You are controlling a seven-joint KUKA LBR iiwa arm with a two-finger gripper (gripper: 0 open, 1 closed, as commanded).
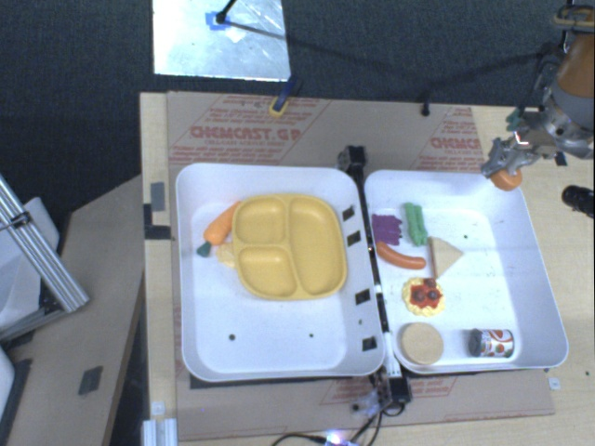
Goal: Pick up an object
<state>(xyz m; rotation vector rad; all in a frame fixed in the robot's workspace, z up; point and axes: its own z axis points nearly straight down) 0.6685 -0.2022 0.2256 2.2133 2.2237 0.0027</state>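
With the arm reaching in from the right, the gripper [507, 167] sits above the far right corner of the right bin [544, 277], fingers clamped on a small orange object [508, 179], rounded, plain, partly hidden by the fingers. Right bin also has a purple piece [387, 228], green piece [414, 223], sausage [401, 256], sandwich wedge [443, 255], mini pizza [424, 295], round cracker [421, 343], can [491, 343]. Left bin [200, 249] holds a yellow divided tray [284, 246] and a carrot [220, 224]. Cardboard sheet [372, 128] under the bins; dark carpet [74, 63] beyond.
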